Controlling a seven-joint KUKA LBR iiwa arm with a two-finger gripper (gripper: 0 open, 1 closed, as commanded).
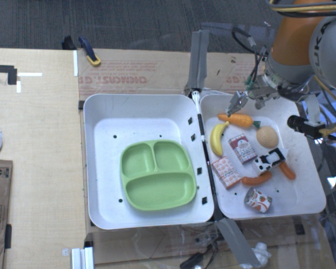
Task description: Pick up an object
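My gripper [238, 102] hangs over the far left corner of the right bin [294, 198], just above and behind an orange carrot [239, 120]; nothing is seen in it. Below the carrot lie a yellow banana [216, 139], a red box [242, 149] and a second red packet [225, 172]. A tan ball [267, 136], a black-and-white cow toy [268, 160], an orange sausage [256, 179] and a small can [258, 200] fill the rest of the bin.
The left bin [101, 150] holds a green divided plate [158, 174]. A grey post [197, 60] rises behind the seam between the bins. A blue and yellow clamp [88, 51] lies on the cardboard at the back. The arm's orange band [302, 32] looms at the upper right.
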